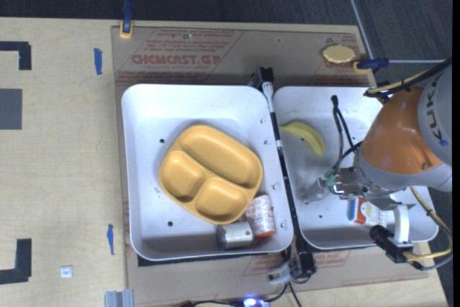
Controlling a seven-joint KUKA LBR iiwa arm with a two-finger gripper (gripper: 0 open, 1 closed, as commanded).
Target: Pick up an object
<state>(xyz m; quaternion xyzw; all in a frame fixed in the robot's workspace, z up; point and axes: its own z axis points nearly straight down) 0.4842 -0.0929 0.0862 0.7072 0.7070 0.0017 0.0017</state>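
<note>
Dark carpet runs across the top of the frame, with a pale wooden bench (57,176) below it carrying two white bins side by side. Your claw (316,190) sits low in the right bin (309,234), lower middle of that bin, its metal tip near the bin floor. The wrist blocks the fingers, so you cannot tell how wide it stands or whether it has anything. Nothing is visibly in its hold.

Just to the right of the claw, under the orange band (402,136), there's a small red and white item (363,212), partly hidden; type unclear. Up and left of the claw lies a yellow banana (305,134), apart from it, near the bin's left wall.

Further out, the left bin (144,111) holds a yellow compartment tray (210,172) in its centre. At the tray's lower right edge a small red and white can (260,214) lies on its side, touching or almost touching a grey can (233,234) below it.

Judgement: you're at the descend-and-close step. The banana looks like the cleanest target: isolated and clear of the wall. Centre over its middle, span its narrow width across the curve, go down to the floor before closing. The hidden item beside the claw is riskier; a bad offset could just push it. Lift straight up and check something is between the fingers.
</note>
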